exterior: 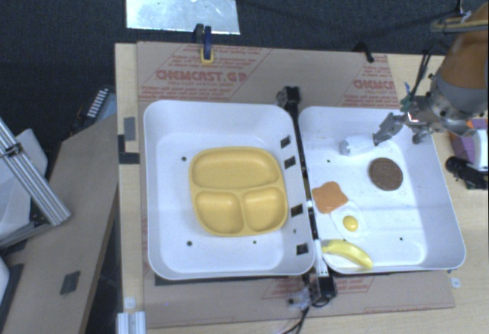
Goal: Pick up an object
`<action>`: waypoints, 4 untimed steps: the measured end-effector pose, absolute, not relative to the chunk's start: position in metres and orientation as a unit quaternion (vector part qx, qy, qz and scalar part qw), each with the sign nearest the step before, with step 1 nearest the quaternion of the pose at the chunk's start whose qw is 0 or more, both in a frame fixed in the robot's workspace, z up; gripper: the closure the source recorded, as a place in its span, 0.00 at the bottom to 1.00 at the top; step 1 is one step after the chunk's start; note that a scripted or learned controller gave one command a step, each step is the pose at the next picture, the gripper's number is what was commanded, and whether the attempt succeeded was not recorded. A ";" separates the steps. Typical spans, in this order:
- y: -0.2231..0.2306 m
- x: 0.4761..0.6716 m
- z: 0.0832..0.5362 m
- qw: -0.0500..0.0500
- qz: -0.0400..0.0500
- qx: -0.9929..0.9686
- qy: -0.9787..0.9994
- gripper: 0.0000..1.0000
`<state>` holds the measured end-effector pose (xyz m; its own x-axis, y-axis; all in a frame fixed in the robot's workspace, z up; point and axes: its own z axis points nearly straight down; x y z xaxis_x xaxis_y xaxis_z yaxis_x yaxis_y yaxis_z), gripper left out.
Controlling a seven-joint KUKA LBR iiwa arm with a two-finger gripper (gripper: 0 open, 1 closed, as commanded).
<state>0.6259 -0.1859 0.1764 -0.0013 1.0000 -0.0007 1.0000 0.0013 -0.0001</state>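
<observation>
The right bin (428, 237) holds a brown round patty (386, 173), an orange slab (330, 196), a fried egg (350, 223), a yellow banana (348, 254) at its front edge and a small pale cylinder (355, 146) near the back. My gripper (403, 134) hangs over the back right part of this bin, above and just behind the patty. Its two grey fingers are spread apart, open, with nothing between them. The cylinder lies just left of the left fingertip (384, 134).
The left bin (164, 172) bears a yellow divided plate (233, 191). A black divider with clips (296, 172) runs between the bins. The grey arm with its orange band (466, 69) comes in from the right, over the right bin's back corner.
</observation>
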 end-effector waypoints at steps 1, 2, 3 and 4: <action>-0.178 0.628 0.131 0.000 0.000 0.705 0.709 0.00; -0.177 0.629 0.083 0.001 0.000 0.705 0.709 0.00; -0.178 0.630 0.097 0.003 0.001 0.705 0.709 1.00; -0.174 0.634 0.161 0.004 0.002 0.705 0.709 1.00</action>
<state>0.6343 -0.1743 0.1614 -0.0052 1.0000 -0.0020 1.0000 0.0052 0.0083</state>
